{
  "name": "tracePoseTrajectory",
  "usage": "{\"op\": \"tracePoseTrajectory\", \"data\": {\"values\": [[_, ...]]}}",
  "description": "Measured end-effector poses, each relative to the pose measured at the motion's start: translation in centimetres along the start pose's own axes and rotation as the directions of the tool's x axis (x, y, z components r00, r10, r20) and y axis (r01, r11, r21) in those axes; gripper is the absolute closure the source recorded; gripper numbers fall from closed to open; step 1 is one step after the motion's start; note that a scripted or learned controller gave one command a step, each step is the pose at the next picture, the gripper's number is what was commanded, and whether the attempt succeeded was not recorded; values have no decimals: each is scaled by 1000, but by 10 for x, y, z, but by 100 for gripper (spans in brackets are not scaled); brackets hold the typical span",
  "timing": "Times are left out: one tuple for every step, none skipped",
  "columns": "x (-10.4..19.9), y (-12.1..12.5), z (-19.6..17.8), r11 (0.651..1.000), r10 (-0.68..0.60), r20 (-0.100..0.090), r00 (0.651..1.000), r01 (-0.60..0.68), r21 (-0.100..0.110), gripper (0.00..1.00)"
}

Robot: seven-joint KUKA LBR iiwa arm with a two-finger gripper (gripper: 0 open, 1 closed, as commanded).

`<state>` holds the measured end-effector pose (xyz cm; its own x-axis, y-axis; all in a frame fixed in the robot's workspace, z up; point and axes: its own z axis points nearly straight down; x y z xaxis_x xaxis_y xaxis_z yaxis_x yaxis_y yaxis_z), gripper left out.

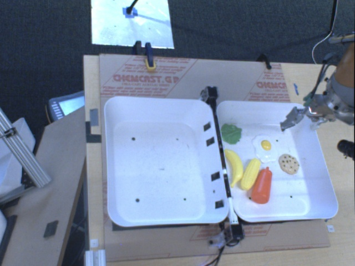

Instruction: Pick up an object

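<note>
Toy foods [255, 168] in right bin [316, 148], gripper [289, 119] above

Glossy white plastic bins [166, 107], matt brown cardboard underlay [183, 73]

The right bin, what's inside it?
The right bin holds a green leafy piece, fried egg, cookie, banana, corn and red bottle.

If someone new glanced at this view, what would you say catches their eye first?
Probably the bright toy food bunched in the right bin: a banana, a corn cob, a red bottle, a fried egg, a cookie and a green leaf. Next, the claw hanging over that bin's far right corner.
</note>
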<state>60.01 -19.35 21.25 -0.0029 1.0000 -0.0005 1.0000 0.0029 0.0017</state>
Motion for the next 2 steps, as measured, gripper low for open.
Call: {"op": "tracePoseTrajectory", "data": {"values": [[33, 72, -3, 1000, -6, 0, 1000, 6, -7, 0], [30, 70, -14, 1000, -6, 3, 1000, 6, -6, 100]]}}
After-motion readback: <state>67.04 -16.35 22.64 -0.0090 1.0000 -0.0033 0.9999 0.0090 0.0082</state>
